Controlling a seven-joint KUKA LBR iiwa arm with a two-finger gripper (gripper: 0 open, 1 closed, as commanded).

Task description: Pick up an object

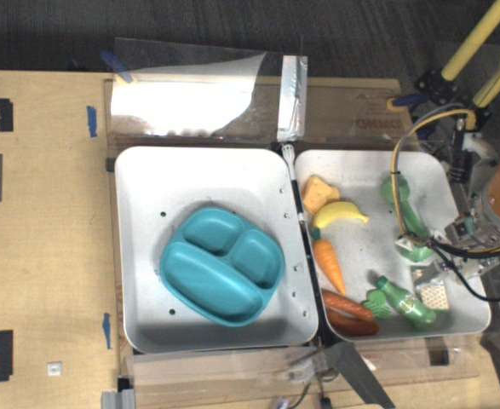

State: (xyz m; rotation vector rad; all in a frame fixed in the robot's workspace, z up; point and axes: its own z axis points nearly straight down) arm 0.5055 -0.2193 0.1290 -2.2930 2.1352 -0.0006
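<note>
**Arm low over the right bin's toy food**

We see the gripper [427,273] at the right of the frame, down in the right white bin [364,164], amid cables; whether it holds anything we cannot tell. Just below it lies a green plastic toy vegetable [400,302]. Left of that, a brown-red toy sausage [348,312] rests at the lower edge, with an orange toy carrot [329,265] above it, then a yellow toy banana [341,215] and a tan toy bread piece [316,194]. In the left white bin [147,186] sits a teal divided plastic plate [222,265]. Both bins stand on the pale wooden worktop [37,228].
</note>
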